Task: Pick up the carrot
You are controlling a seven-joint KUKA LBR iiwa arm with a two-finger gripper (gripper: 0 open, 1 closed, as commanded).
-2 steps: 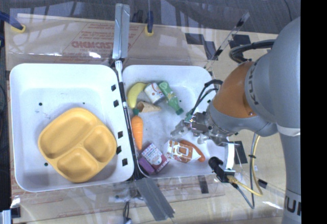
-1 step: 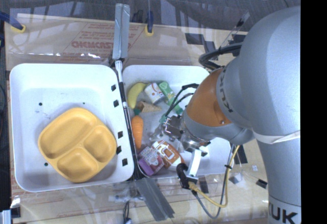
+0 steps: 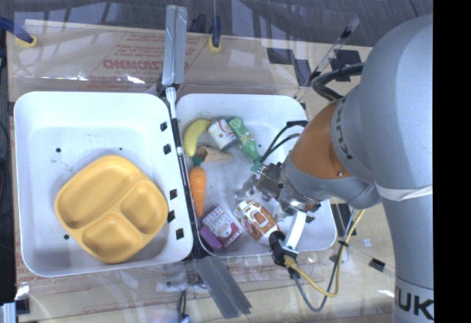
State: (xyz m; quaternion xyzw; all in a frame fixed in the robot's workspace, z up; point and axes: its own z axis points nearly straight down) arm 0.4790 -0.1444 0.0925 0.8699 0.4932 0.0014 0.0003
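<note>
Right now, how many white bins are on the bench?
2. The left bin holds a yellow divided plate. The right bin holds the carrot, a banana and small packages, with the arm over its right part.

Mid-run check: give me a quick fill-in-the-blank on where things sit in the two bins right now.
1. The carrot lies in the ____ bin, close to the divider.
2. The yellow divided plate sits in the ____ bin.
3. Just above the carrot lies a yellow ____.
4. The gripper hovers to the ____ of the carrot, not touching it.

Missing words: right; left; banana; right
</note>
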